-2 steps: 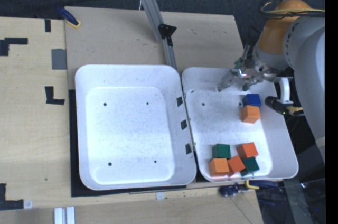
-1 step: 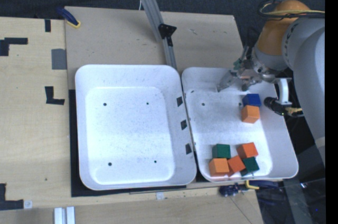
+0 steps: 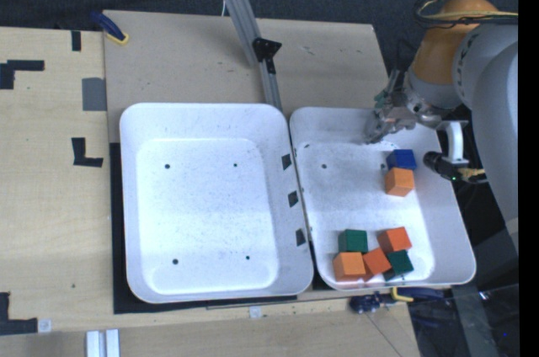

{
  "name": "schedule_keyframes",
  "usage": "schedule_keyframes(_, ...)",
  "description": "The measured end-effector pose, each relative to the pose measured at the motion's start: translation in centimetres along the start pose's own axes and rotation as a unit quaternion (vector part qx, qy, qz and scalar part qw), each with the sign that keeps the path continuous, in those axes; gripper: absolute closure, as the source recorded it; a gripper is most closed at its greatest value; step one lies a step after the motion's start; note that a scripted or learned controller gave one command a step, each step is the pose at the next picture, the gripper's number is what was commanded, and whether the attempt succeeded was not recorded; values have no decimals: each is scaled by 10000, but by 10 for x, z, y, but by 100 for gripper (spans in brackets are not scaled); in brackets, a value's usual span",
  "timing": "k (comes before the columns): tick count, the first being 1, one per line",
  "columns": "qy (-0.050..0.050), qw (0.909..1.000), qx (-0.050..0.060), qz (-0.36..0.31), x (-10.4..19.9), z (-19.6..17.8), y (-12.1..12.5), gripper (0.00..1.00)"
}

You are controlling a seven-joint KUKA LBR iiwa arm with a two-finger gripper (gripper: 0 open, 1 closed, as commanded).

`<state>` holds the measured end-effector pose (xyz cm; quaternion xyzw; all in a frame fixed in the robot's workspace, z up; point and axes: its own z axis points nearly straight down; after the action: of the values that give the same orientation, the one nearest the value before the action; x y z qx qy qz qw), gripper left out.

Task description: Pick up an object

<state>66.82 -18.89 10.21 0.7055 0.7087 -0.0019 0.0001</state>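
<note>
You have two shallow white plastic bins touching along their inner edges. The left bin (image 3: pixel 206 199) has only a speckled floor. The right bin (image 3: pixel 337 178) holds small hard-edged cubes: a blue block (image 3: pixel 402 158) touching an orange block (image 3: pixel 399 181) below it, and near the front wall a cluster (image 3: pixel 373 253) of orange and green blocks. The gripper (image 3: pixel 381 125) sits low at that bin's far edge, just beside the blue block; you cannot tell its finger spacing or any hold.

The two white bins (image 3: pixel 210 115) look like smooth, slightly glossy plastic, the bench (image 3: pixel 50 204) pale matt wood.
</note>
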Motion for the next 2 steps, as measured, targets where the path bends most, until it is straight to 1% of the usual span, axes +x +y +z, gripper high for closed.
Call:
schedule_keyframes(1, 9, 10000, -29, 16, -3, -43, -1, 100)
schedule_keyframes(2, 4, 10000, -43, 13, -7, -101, 9, 100)
